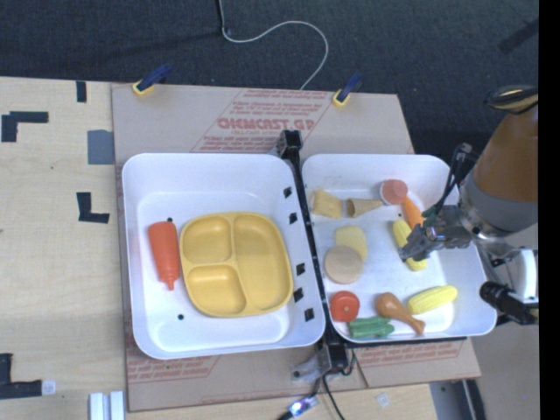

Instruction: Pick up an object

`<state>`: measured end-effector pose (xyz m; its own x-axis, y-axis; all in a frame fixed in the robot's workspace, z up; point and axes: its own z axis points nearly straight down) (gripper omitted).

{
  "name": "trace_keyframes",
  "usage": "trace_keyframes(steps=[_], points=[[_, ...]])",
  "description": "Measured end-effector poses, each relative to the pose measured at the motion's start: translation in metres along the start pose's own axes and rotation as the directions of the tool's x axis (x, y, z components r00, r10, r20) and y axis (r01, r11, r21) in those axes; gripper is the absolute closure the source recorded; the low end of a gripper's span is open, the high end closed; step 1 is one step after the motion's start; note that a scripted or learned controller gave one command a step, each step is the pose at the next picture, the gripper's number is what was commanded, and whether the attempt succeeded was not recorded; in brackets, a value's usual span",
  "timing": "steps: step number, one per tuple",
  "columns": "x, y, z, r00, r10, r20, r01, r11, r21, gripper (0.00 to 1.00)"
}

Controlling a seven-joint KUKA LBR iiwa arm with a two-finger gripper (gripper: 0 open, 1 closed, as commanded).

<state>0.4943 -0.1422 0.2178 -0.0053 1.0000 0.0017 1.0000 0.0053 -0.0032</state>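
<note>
the small yellow plastic toy piece (402,233) lay in the right white bin (437,166), touching the gripper (413,250) above it. it looked light, stiff, slippery; best pinched across its middle. finger spacing: cannot tell.

Two bins sit side by side on the bench (52,234). The left bin (140,178) holds a divided plate (234,262) with a toy carrot (164,252) just left of it. The right bin (372,164) holds toy foods: a corn cob (432,299) near right, a drumstick (399,311) beside it, and a tomato (344,305) near left.
</note>
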Motion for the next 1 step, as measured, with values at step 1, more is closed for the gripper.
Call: trace_keyframes(steps=[1], points=[[0.0527, 0.0046, -0.0104, 1.0, -0.002, 0.0, 0.002, 1.0, -0.002, 1.0]])
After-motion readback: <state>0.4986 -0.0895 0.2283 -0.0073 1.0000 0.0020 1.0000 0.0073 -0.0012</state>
